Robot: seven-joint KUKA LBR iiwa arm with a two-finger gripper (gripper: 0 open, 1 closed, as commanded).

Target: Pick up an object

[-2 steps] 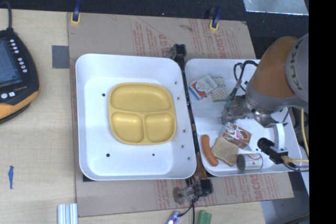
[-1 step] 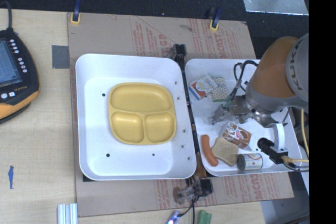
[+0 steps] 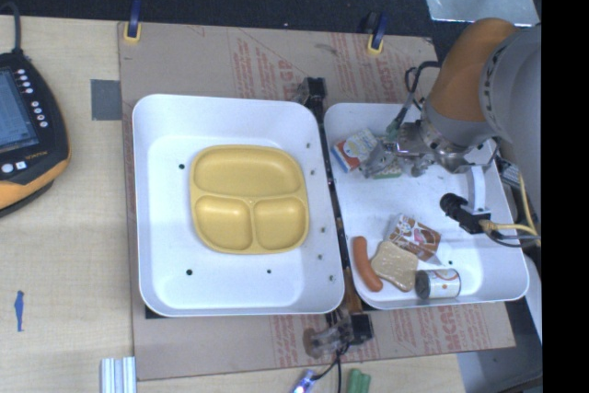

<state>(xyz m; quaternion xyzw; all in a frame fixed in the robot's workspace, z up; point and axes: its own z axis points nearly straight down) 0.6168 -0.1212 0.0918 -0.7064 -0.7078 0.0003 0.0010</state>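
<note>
Gripper [image 3: 386, 156] low over small packet [image 3: 354, 150], fingers' state unclear. Packet probably light, crinkly, slippery; pinch across flat middle, beside gripper tip.

So the grey KUKA arm with the orange band [image 3: 469, 74] comes in from the right edge of the frame, wrist bent down and leftward. Its metal two-finger gripper [image 3: 386, 159] sits low, right of centre, pointing left, all pretty blurry there.
</note>
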